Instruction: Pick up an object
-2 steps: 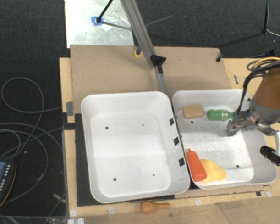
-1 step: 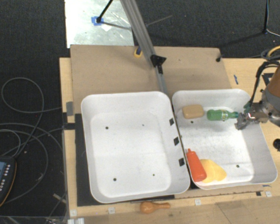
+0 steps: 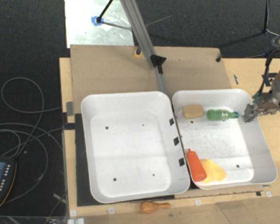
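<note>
The gripper (image 3: 248,113) hangs over the right rim of the right bin (image 3: 263,152), holding nothing, and whether it is spread or closed I cannot tell at this size; it looks parked at the edge to approach the contents. Nearest it a green bottle (image 3: 221,114) lies on its side by the far wall, beside a tan block (image 3: 193,111). An orange-red bottle (image 3: 195,164) and a yellow object (image 3: 214,170) touch in the near left corner, harder to reach, while the left bin (image 3: 93,147) is bare.

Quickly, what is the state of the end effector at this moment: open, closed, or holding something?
End effector: cannot be told; it sits at the right bin's far right edge, near the green bottle.
</note>
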Controlling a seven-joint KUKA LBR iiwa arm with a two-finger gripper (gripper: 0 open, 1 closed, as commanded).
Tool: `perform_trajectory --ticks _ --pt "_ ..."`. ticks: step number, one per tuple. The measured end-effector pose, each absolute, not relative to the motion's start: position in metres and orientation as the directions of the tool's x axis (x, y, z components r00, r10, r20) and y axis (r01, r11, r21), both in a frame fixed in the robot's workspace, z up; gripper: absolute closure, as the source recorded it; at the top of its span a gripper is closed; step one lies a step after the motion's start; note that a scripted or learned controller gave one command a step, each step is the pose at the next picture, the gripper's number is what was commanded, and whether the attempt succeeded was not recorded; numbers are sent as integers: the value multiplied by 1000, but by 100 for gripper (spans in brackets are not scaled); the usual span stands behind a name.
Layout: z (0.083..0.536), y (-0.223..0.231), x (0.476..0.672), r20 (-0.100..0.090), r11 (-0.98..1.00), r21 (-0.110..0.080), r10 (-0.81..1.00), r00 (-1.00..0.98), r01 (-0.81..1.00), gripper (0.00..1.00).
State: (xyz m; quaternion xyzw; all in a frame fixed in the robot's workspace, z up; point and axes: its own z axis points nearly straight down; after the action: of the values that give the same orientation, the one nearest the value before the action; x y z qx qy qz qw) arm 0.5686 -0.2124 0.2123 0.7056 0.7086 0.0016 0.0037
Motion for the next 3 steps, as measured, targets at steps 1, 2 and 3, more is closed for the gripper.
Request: perform_trajectory --ticks 1,2,3 --pt "225 -164 567 1 10 3 1000 -10 1000 100" --pt "218 -115 559 2 10 0 1000 -10 1000 100" --pt "213 -54 553 3 11 0 1000 -11 1000 100"
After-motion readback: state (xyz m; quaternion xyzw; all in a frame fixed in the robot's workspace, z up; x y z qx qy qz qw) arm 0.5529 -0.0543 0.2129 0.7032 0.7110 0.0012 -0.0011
